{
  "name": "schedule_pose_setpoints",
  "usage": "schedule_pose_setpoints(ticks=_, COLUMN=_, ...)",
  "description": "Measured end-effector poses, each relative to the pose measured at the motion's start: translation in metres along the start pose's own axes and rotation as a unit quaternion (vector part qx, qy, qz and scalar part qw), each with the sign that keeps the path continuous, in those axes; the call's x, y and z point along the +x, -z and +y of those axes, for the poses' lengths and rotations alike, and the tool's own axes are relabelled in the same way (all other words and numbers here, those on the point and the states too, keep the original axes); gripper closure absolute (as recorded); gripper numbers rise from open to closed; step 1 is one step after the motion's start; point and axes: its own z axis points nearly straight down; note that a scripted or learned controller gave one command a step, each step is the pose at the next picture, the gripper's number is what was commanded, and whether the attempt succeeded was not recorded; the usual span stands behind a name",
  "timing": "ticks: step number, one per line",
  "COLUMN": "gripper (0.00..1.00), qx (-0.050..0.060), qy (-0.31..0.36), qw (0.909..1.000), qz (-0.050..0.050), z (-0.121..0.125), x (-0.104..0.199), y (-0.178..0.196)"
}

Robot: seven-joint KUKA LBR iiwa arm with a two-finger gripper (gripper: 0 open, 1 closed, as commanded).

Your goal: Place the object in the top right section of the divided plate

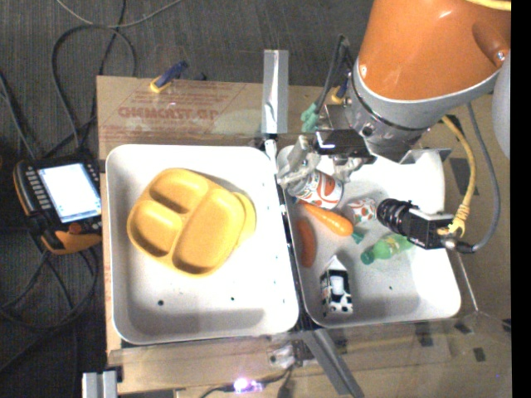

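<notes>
Pick step, by the look of it: arm low over right bin (pixel 448 293), gripper (pixel 303 166) at its upper-left corner, right on a red-and-white can (pixel 319 187); grip state can't tell, wrist in the way. Divided plate (pixel 192 220), yellow, in left bin (pixel 124 305), nothing in its sections. Next calls for a firm hold, lift clear over the wall btwn bins, then top right section. Crowded nearby: carrot (pixel 328 219), green bottle (pixel 383 248), black-and-white carton (pixel 336 291), small red-spotted item (pixel 362 211) just beside the can
</notes>
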Motion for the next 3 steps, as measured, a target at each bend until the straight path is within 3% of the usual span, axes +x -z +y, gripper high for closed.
schedule_pose_setpoints(ticks=1, gripper=1.0, qx=0.0, qy=0.072, qw=0.9974, qz=0.0, z=-0.001, x=-0.024, y=0.0)
schedule_pose_setpoints(ticks=2, gripper=1.0, qx=0.0, qy=0.101, qw=0.9949, qz=0.001, z=0.003, x=0.085, y=0.0)
schedule_pose_setpoints(ticks=3, gripper=1.0, qx=0.002, qy=0.141, qw=0.99, qz=0.001, z=0.004, x=0.14, y=-0.066)
